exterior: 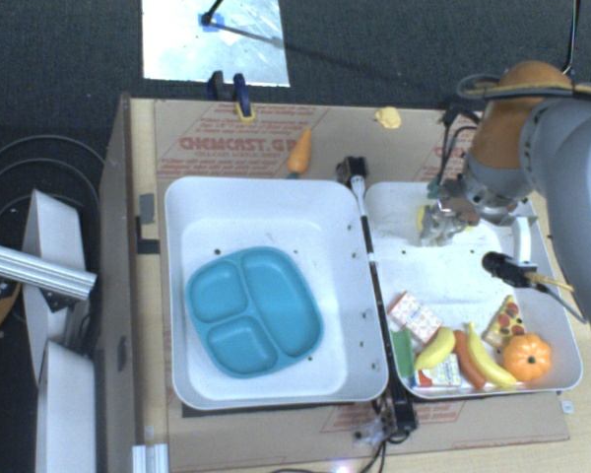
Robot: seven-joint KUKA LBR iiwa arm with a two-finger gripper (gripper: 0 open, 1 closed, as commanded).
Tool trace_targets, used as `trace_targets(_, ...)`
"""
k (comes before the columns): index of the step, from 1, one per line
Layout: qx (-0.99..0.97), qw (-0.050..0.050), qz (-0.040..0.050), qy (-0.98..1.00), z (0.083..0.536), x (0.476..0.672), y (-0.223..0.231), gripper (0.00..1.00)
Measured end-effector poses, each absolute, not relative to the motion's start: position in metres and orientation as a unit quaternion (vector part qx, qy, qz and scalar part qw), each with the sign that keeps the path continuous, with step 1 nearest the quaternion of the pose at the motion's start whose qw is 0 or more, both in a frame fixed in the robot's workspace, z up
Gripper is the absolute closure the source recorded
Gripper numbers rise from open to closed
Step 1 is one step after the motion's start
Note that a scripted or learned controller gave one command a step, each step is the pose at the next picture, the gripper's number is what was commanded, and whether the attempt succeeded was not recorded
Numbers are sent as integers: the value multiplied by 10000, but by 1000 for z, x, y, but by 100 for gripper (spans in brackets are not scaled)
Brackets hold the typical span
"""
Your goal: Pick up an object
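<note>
hovering at the far end, tool faces a toy heap at the near end

the arm's tool (438,223) hangs over the bare far part of the right bin (443,276). whether it is released or clenched cannot be told from this slant, and nothing can be made out in its grasp. every candidate lies toward the camera from it, heaped in the bin's near corner. the pink checked block (414,315) is closest to the tool. beyond it are a green piece (402,351), a short yellow banana (434,347), a long banana (481,360) with its long axis running away from the tool, a pizza slice (504,321) and an orange pumpkin (528,356). the pick likely turns on travelling nearward before descending. the toys overlap, so their edges are hard to separate. the left bin (276,205) holds a blue divided plate (253,309).
</note>
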State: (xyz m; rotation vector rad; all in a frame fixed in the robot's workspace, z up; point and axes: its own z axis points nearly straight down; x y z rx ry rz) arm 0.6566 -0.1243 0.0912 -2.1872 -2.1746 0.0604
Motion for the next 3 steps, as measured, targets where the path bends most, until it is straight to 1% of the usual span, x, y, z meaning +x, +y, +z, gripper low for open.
trace_targets(1,-7091,19,15,-7051,96,553,-195,100)
trace_targets(2,-7067,-9,-5,-7075,96,558,-192,0)
trace_targets(3,-7030,-45,-40,-7112,191,608,-123,0)
